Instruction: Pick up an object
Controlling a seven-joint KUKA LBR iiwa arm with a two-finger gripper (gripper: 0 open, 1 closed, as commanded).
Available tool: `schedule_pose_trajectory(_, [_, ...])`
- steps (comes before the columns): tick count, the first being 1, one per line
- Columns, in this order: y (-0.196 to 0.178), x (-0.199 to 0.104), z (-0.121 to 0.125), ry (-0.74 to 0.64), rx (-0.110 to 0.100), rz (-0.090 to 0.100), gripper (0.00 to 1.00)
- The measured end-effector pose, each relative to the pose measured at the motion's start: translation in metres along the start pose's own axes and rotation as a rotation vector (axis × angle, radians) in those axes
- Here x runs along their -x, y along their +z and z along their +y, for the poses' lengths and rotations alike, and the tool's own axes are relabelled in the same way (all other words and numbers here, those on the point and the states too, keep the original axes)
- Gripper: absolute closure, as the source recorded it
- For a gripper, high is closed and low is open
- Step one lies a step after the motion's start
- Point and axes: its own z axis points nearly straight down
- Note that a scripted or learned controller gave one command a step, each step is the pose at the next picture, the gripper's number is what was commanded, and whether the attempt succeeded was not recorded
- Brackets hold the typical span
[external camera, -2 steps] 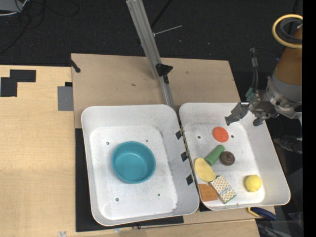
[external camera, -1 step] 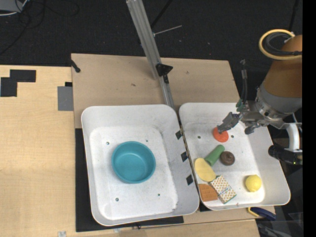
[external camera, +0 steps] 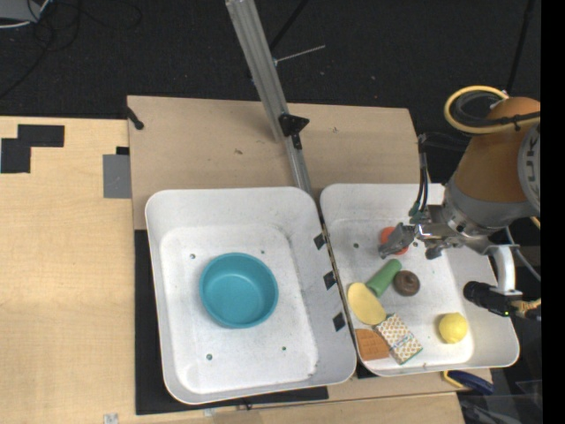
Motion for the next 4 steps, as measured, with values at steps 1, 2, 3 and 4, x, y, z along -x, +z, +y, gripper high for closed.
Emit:
schedule_pose_trajectory(1, [0.062, -0.005, 0.002, -0.001, 0.0, 0.0, 0.0])
schedule_pose_trajectory(2, [0.049, -0.004, 0.003, 0.001, 0.005, -0.001, 1.0])
schedule_pose_trajectory(3, [-0.013, -0.005, 0.001, 0.0, 0.01, -0.002, 1.0])
schedule_pose_trajectory(4, [-0.046, -0.005, 0.001, 0.0, 0.008, -0.001, 1.0])
